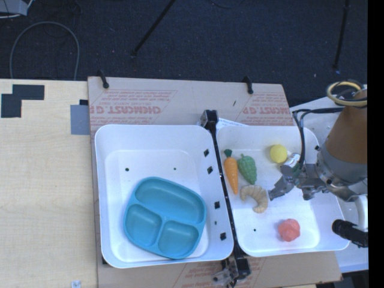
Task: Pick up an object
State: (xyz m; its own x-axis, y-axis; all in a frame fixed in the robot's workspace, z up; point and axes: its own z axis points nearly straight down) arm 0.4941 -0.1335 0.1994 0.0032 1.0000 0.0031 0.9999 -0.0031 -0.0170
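The right bin (312, 245) holds a yellow ball (278, 153), a green leafy toy (247, 168), an orange carrot (231, 174), a tan croissant-shaped piece (257, 197) and a pink-red lump (289, 230). My gripper (285, 182) hangs low over the middle right of this bin, just right of the tan piece and below the yellow ball. Nothing is visibly held in it. The arm's orange band (354, 134) rises at the right edge.
The left bin (111, 161) carries a blue divided plate (165, 216). A black divider (217, 179) runs between the two bins. Cardboard (150, 104) lies under the bins, with a wooden bench top (42, 191) at the left.
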